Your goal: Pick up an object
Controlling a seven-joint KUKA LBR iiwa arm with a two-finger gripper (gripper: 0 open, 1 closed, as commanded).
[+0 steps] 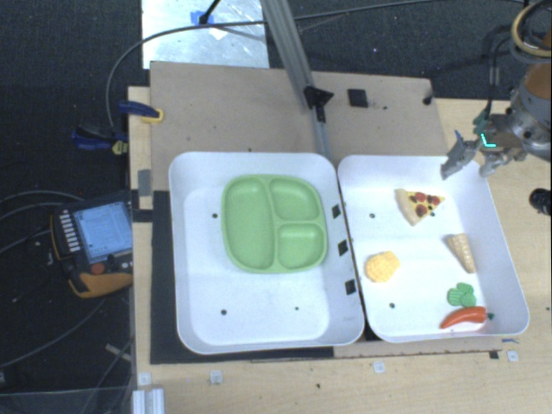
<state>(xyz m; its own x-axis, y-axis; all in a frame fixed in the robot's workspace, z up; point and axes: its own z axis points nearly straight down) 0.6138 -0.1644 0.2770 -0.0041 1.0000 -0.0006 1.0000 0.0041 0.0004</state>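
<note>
- The gripper (pixel 470 155) hangs over the upper right corner of the right bin (pixel 504 257), tilted, at the end of the grey arm (pixel 530 110) that comes in from the right. Its jaws stand apart with nothing between them, so nothing is picked up yet.
- The things it could take all lie in that right bin, loosely scattered rather than arranged, which leaves room around most of them for a grasp from above.
- Nearest the gripper is a toy pizza slice (pixel 419 205), a flat wedge with a pale crust and dark red toppings; by position it looks the likeliest target, though that is only a judgement.
- Further down lies a cream-coloured cone (pixel 461 252), ridged and tapering, close to the bin's right wall.
- Near the bin's middle sits a yellow lump (pixel 382 266), rounded and bumpy, well apart from the rest.
- In the lower right corner a green leafy piece (pixel 461 296) and a red-orange sausage-like piece (pixel 464 318) lie just beside each other; crowding against the wall would probably make these awkward to grip.
- The left bin (pixel 194 257) holds a green divided plate (pixel 274 222), smooth, with three shallow compartments and rounded corners.
- Both bins are shallow and white with a matt look, set side by side on the brown tabletop (pixel 224 102).
</note>
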